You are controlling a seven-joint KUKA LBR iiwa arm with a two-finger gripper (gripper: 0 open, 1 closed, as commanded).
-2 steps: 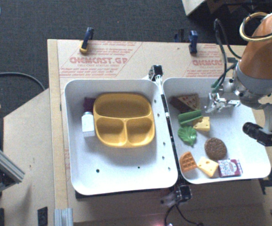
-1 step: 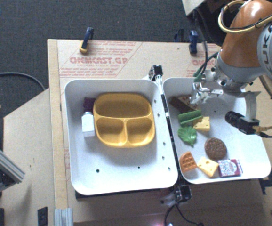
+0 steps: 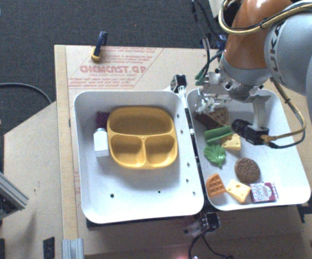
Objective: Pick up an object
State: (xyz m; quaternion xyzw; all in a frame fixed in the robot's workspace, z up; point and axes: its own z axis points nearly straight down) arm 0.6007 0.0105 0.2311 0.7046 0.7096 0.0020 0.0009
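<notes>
My gripper (image 3: pixel 207 106) hangs over the far left corner of the right bin (image 3: pixel 285 144), just above a brown wedge-shaped slice (image 3: pixel 214 116). In front of it lie a green pod (image 3: pixel 217 133), a yellow cheese wedge (image 3: pixel 232 142) and a green leaf (image 3: pixel 215 155). Nearer the bin's front edge are a round brown cookie (image 3: pixel 247 170), an orange waffle (image 3: pixel 216 185), a second cheese piece (image 3: pixel 238 191) and a small maroon carton (image 3: pixel 264 191). I see nothing lifted off the bin floor.
The left bin (image 3: pixel 86 188) holds a yellow divided plate (image 3: pixel 142 136), a small white bottle (image 3: pixel 101 142) and a dark purple thing (image 3: pixel 102 117) beside it. The bins' shared wall (image 3: pixel 191 139) runs just left of the gripper. A yellow-and-blue tool (image 3: pixel 99 46) lies on the board behind.
</notes>
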